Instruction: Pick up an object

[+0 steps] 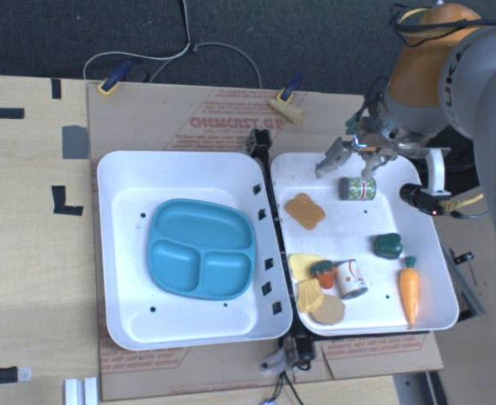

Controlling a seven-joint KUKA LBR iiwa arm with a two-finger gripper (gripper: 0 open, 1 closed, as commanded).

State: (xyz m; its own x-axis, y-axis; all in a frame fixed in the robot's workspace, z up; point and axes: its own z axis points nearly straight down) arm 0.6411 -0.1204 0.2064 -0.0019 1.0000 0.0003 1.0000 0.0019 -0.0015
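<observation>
Camera view: gripper [349, 167] hangs over the right bin [425, 315], fingers spread wide and holding nothing; green can [358, 189] lies just beside one fingertip; carrot [409, 289] near the corner.

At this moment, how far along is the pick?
Done: the gripper has reached the right bin, jaws spread apart. In hand: nothing; it hovers beside the green can. Left: closing on an object and lifting it.

Grey arm [476, 74] with an orange band, black cables, and a grey metal hand [349, 163].
</observation>
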